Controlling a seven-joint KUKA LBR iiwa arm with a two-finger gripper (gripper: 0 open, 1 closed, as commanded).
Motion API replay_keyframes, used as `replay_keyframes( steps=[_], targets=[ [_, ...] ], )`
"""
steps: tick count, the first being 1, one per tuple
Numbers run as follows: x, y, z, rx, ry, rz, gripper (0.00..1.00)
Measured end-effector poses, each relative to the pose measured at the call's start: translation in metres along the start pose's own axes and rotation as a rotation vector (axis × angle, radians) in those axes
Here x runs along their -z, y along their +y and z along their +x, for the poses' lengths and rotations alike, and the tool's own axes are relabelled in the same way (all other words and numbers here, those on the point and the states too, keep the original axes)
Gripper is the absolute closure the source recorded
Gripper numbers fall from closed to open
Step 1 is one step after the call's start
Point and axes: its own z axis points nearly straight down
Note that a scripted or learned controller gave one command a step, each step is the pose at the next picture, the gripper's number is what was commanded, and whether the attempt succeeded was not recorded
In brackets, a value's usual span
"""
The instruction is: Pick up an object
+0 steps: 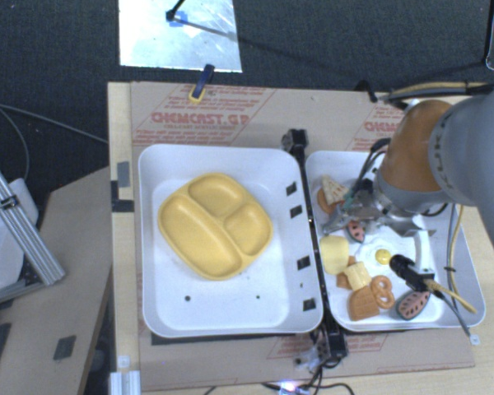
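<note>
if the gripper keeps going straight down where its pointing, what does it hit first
Most likely the watermelon slice lying just under the gripper in the right bin, or the bin floor beside it. Depth is hard to judge from this slanted view.

A divided tray point(215, 225) lies in the left bin point(169, 311); right of that bin, the right bin point(463, 299) holds toy food point(364, 290)

The arm point(469, 151) is smooth rounded grey with a glossy orange band point(416, 146) and thin dark cables near its metal wrist.
</note>
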Motion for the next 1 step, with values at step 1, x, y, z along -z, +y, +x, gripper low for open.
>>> replay_keyframes(
  steps=[1],
  targets=[
    [0.0147,0.003,-0.0012,0.0,-0.002,-0.008,1.0]
  ],
)
